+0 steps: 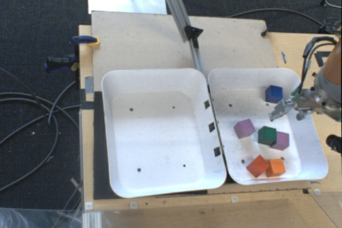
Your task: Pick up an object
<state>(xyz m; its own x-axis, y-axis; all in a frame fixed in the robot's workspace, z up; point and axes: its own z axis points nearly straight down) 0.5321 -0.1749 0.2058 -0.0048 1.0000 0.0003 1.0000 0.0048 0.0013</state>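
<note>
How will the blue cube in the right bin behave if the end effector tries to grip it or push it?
The blue cube looks like a rigid block with flat faces, so it should probably slide, not roll, when pushed. It seems small, so likely light. It sits apart from the other blocks, near the end effector, so a grip should meet little crowding. Its smooth faces may slip.

Two shallow white bins side by side: left bin (115, 115) in the centre-left of the frame, right bin (235, 83) in the centre-right.

Blocks, six in all, lying in the right bin:
- one blue block (273, 93), upper right of that bin;
- two purple blocks, one (244, 128) at mid-bin, the other (281, 140) to its right;
- one green block (266, 135), between the two purple ones;
- two orange blocks, (257, 165) and (276, 167), adjacent at the lower edge.

One blue clamp (84, 40), upper left.

One gripper (281, 109), right edge.
</note>
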